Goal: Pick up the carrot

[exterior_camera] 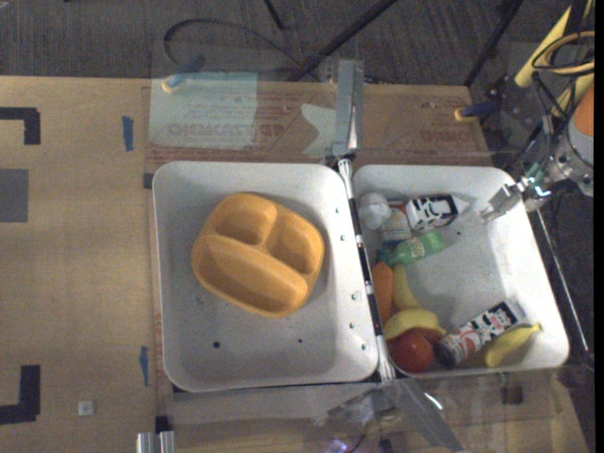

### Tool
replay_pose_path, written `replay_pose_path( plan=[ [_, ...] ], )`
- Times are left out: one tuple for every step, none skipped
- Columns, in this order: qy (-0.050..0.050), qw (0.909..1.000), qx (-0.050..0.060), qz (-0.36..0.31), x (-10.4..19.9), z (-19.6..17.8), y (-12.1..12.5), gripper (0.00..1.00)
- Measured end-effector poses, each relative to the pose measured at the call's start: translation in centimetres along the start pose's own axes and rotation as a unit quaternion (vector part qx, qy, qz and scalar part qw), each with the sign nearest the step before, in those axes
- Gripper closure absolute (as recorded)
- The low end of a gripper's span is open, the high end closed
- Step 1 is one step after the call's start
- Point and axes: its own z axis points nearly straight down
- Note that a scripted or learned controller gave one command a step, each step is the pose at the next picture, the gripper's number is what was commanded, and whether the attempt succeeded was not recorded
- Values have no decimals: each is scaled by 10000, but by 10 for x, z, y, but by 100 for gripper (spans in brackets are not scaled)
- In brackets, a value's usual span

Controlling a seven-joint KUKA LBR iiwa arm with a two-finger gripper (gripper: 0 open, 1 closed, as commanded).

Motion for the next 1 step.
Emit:
replay_pose_path(
  plan=[
    [-16,10000,-29,4,-1,-12,1,100]
  ],
)
